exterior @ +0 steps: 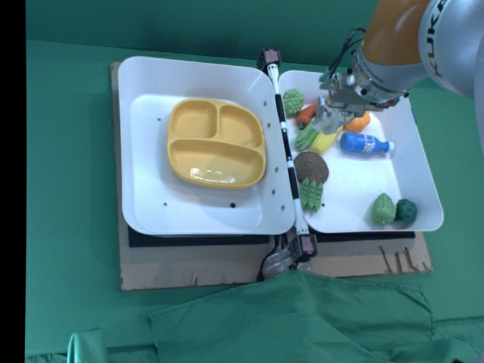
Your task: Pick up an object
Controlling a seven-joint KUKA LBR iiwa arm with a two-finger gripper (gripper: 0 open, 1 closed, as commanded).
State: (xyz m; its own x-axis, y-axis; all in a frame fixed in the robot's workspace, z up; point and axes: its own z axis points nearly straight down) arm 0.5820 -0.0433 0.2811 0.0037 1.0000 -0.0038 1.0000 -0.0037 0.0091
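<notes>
The right bin (423,180) holds several toy foods. My gripper (331,119) hangs low over the cluster at the bin's back left. Around it lie a red-orange carrot (306,114), an orange piece (357,122), a yellow corn (326,142) and a green pod (305,137). A bumpy green piece (293,101) sits at the far left corner. A blue bottle (365,144) lies on its side just right of the gripper. I see nothing clearly held.
A brown round piece (311,166) and a green ridged vegetable (311,193) lie by the divider. A light green fruit (383,209) and a dark green one (406,211) sit at the front right. The left bin (144,195) holds a yellow divided plate (217,142).
</notes>
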